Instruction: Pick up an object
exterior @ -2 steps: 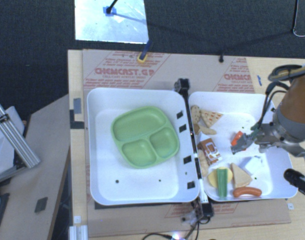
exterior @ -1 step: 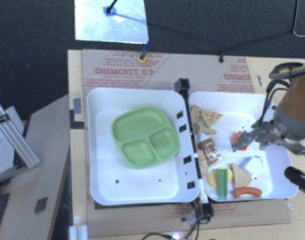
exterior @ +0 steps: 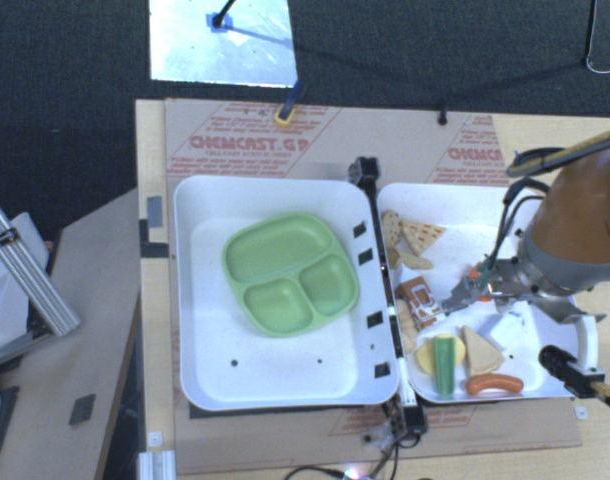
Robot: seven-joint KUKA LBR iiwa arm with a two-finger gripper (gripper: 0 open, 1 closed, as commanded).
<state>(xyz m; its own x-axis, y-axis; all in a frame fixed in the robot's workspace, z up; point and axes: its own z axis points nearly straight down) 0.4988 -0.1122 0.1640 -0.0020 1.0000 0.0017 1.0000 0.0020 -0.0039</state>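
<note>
The left bin [exterior: 190, 298] lies on the left half of the tabletop [exterior: 315, 133]. In it there is a green tray [exterior: 290, 273] with three compartments, lying flat near the middle of the bin and a little turned. Nothing lies in the compartments.

The right bin [exterior: 465, 203] touches the left bin along the middle line of the tabletop and holds several toy food items. Near its far left corner lie a beige piece [exterior: 392, 230] and a tan wedge like flatbread [exterior: 423, 235], close to each other. Near the left wall, about halfway down, lies a small brown and white packet [exterior: 417, 301]. At the near edge of the bin there is a green stick [exterior: 444, 363] resting on a yellow round piece [exterior: 425, 356], then a pale bread-like wedge [exterior: 480, 350] just beside it, and a red-orange sausage [exterior: 495, 384] near the front wall.

The arm [exterior: 575, 233] comes in from the right edge of the tabletop and stands over the right bin. The tool [exterior: 475, 286] points to the left, low over the middle of this bin, between the packet and the bread-like wedge. Its tips are close to the packet, but I cannot tell if they touch it. I also cannot tell whether the tool is spread or pressed together, and no item shows between its tips.
</note>
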